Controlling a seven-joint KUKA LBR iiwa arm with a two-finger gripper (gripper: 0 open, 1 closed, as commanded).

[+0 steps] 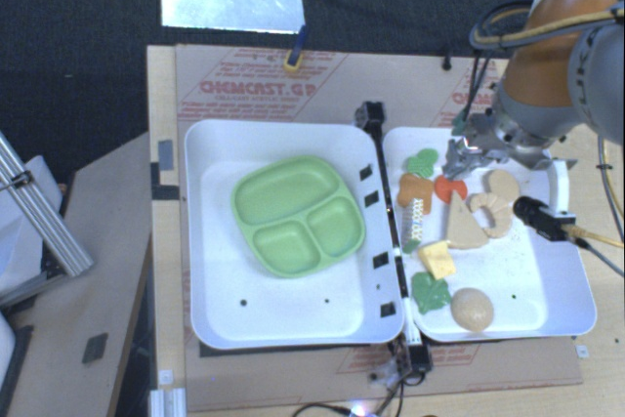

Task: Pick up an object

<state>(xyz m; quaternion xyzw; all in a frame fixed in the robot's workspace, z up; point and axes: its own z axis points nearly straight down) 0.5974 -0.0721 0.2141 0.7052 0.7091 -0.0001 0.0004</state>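
The right bin [566, 303] holds several toy foods. My gripper [459, 156] hangs low over its far part, above a red piece [449, 189]. To the left of the gripper lie a green leafy piece [423, 160] and an orange piece [414, 188]. Just right of the red piece sit beige bread-like slices [469, 229] and a round beige piece [504, 185]. Nearer the front are a pale ribbed stick [417, 220], a yellow wedge [437, 261], a green piece [430, 291] and a beige ball [473, 309].
The left bin [215, 308] bears a green divided plate [296, 215]. A black hinge strip [388, 220] runs between the two bins. The grey arm with its orange band [557, 34] comes in from the upper right.
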